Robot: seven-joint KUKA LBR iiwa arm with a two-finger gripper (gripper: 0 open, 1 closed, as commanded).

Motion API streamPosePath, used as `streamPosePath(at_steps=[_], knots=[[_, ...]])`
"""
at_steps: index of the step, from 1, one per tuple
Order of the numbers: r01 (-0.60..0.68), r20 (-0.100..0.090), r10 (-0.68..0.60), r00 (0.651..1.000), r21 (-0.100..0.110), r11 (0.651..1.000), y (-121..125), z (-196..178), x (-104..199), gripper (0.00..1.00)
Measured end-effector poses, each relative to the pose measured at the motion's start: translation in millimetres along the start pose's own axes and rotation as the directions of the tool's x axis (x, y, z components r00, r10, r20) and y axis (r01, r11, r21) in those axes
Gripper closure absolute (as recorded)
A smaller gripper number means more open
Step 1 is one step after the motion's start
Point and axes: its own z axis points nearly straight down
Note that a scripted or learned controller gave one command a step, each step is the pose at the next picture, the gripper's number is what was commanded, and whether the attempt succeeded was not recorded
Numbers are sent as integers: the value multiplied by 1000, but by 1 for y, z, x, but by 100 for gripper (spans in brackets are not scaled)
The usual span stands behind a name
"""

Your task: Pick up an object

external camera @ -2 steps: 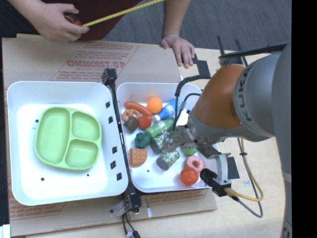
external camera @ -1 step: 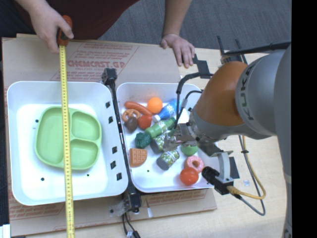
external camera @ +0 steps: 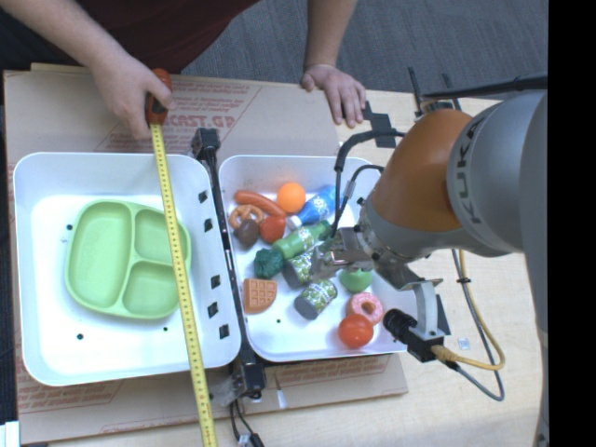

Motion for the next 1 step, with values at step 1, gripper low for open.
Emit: streamPosePath(at_steps=[1], knots=[[-10, 1, 10, 1000, -2, 1000, -3, 24, -89, 100]])
